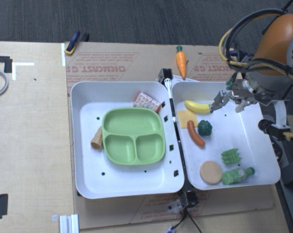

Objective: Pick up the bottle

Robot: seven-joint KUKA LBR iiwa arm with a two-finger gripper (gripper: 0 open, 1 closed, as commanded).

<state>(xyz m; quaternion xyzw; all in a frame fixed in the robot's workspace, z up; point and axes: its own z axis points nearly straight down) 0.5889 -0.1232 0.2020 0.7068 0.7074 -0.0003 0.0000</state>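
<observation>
Gripper (pixel 228 100) hovers over the far part of the right bin (pixel 263 144), fingers spread, nothing between them. Bottle (pixel 237 174), green, lies on its side well toward the camera from the gripper, close to the bin's near wall.

Risks, as judged: bottle is round and lying down, so a pinch off its axis would likely roll it away or squeeze it out. Tan disc (pixel 211 172) touches or nearly touches its left end; green leafy piece (pixel 230 155) sits just on the gripper's side of it. A finger landing on either would spoil the closure. Near wall could catch the outer finger.

Open room: bare bin floor between gripper and bottle; banana (pixel 197 106), broccoli (pixel 204 127) and sausage (pixel 196 133) lie left of the path.
</observation>
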